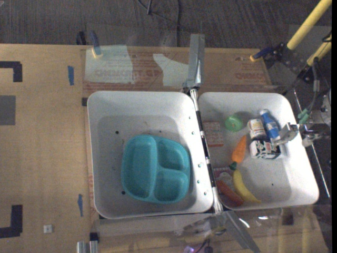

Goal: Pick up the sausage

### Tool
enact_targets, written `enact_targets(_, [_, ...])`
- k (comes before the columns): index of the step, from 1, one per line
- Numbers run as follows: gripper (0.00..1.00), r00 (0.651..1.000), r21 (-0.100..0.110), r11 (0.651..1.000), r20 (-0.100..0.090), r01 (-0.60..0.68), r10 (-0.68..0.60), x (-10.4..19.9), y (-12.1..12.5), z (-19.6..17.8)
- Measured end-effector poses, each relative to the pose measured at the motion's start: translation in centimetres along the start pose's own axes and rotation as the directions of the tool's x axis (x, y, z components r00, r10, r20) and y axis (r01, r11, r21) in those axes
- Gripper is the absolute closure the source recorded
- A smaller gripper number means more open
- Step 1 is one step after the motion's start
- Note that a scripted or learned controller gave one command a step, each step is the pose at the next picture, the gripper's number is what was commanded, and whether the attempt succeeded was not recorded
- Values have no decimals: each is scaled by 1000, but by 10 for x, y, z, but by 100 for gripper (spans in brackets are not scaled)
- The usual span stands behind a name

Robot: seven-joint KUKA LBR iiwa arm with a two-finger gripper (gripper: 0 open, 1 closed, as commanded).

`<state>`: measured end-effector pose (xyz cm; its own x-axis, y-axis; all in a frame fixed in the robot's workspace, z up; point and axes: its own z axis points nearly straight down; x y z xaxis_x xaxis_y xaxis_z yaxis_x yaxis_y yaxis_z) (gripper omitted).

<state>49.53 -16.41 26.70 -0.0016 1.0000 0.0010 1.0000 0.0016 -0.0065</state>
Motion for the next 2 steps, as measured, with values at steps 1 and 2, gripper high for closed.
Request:
enact_targets(1, [0, 996, 0, 996, -2, 89, -89, -2, -17, 117])
enact_targets(2, [0, 975, 1, 975, -7, -222, 222, -44, -15, 172])
